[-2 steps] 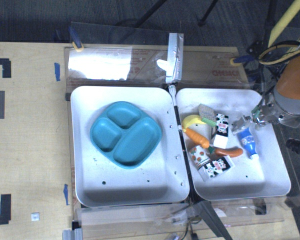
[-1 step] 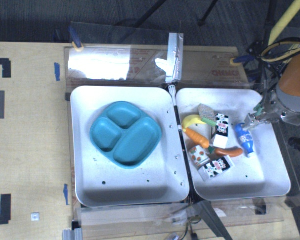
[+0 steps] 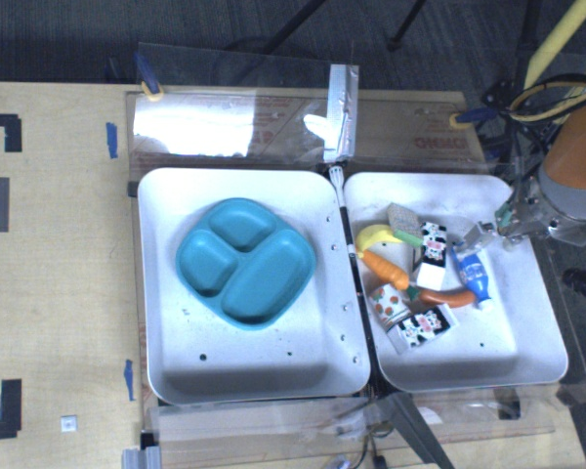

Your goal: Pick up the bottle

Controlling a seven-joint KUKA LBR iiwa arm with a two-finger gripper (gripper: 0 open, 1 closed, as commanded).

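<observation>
A small blue bottle (image 3: pixel 473 275) with a pale label lies in the right bin (image 3: pixel 537 355), towards its right side, with its top pointing to the far rim. My gripper (image 3: pixel 498 229) hangs over the bin's far right corner, just beyond and to the right of the bottle, and nothing shows in its grasp. The arm's orange band (image 3: pixel 576 156) sits at the right edge of the view.
Left of the bottle lie an orange carrot (image 3: pixel 386 267), a red-orange stick (image 3: pixel 447 298), a yellow fruit (image 3: pixel 376 237), a grey piece (image 3: pixel 404 220) and cow-patterned cartons (image 3: pixel 431 247). The left bin (image 3: pixel 161 262) holds a blue divided plate (image 3: pixel 244 260).
</observation>
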